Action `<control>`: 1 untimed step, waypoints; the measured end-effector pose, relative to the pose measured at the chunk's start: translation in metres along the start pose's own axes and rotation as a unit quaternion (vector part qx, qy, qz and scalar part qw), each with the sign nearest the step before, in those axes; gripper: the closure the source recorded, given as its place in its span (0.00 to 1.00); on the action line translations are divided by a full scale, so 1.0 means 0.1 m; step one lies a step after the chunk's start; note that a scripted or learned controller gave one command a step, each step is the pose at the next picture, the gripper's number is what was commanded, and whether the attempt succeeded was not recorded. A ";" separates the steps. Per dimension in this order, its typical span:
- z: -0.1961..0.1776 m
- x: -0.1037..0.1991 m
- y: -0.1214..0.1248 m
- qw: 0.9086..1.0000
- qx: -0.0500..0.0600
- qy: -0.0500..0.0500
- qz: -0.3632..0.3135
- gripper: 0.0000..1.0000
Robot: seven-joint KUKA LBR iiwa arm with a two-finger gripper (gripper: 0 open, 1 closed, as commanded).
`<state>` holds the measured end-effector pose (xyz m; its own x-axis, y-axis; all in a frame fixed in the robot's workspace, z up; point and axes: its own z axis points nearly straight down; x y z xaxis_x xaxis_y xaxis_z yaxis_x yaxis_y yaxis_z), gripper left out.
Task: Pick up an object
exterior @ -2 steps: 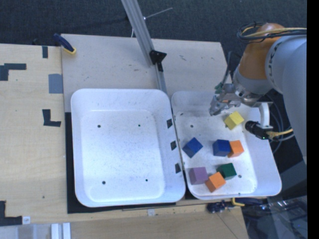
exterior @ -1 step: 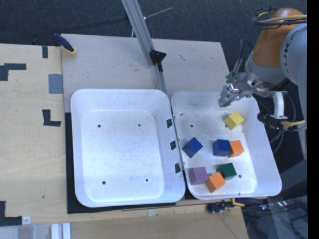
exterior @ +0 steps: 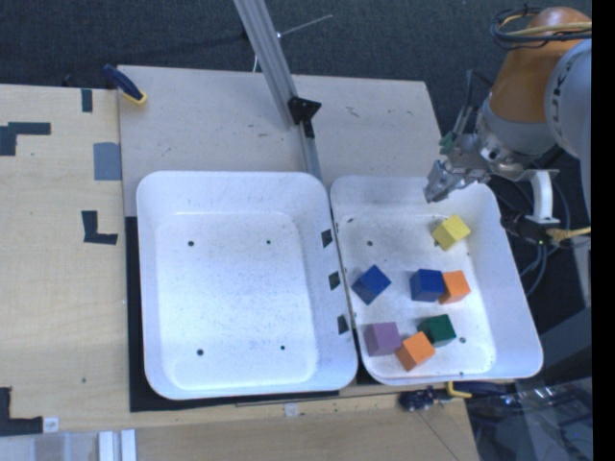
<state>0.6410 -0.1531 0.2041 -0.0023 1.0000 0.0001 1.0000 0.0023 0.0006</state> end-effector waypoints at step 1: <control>0.06 0.48 -0.14 1.000 0.002 0.001 -0.001 1.00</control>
<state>0.6267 -0.1050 0.1982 -0.0050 1.0000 0.0015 1.0000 0.0050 -0.0029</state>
